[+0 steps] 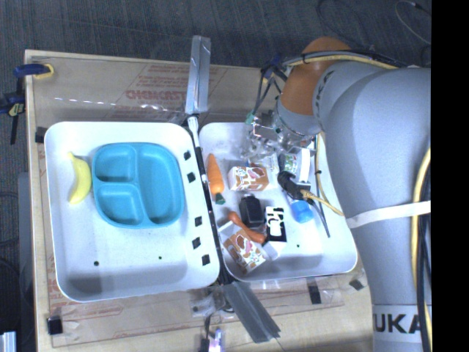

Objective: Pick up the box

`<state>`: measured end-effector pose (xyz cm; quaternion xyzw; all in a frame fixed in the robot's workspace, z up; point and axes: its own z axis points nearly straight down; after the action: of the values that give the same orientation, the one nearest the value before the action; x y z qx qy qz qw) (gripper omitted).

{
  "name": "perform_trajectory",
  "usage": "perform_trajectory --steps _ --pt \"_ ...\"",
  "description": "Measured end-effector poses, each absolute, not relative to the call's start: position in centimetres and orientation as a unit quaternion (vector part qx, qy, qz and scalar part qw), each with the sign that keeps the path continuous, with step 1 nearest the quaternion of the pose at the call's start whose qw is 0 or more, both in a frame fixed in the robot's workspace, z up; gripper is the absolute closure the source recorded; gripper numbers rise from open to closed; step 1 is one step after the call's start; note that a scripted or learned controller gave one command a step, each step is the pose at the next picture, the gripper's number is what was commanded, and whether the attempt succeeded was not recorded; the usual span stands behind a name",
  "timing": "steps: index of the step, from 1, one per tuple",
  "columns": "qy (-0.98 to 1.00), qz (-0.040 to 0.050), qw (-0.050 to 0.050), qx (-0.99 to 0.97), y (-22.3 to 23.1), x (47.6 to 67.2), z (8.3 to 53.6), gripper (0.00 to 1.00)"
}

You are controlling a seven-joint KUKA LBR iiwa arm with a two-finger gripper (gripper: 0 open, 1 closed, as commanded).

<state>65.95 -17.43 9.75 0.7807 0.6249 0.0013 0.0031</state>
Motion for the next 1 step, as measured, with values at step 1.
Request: perform_trajectory --steps 1 --pt "0.627 0.0040 0.002 0.779 -16.97 66.12 9.79 0.00"
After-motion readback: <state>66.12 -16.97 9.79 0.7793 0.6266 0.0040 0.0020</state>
